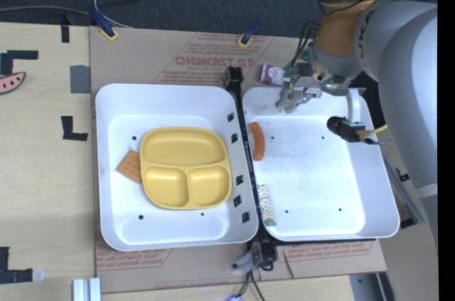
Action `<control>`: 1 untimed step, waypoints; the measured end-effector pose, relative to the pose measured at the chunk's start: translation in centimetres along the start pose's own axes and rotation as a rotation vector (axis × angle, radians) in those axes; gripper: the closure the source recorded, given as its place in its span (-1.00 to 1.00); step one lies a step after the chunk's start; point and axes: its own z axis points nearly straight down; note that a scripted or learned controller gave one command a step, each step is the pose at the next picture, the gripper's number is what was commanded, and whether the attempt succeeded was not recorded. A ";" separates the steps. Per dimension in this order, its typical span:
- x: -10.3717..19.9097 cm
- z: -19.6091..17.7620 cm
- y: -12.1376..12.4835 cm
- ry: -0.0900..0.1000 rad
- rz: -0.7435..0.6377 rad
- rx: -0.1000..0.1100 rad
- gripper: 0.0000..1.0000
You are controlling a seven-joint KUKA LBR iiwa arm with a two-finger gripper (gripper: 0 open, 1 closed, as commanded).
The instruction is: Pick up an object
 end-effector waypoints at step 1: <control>0.0 0.0 0.0 0.000 0.000 0.000 -1.00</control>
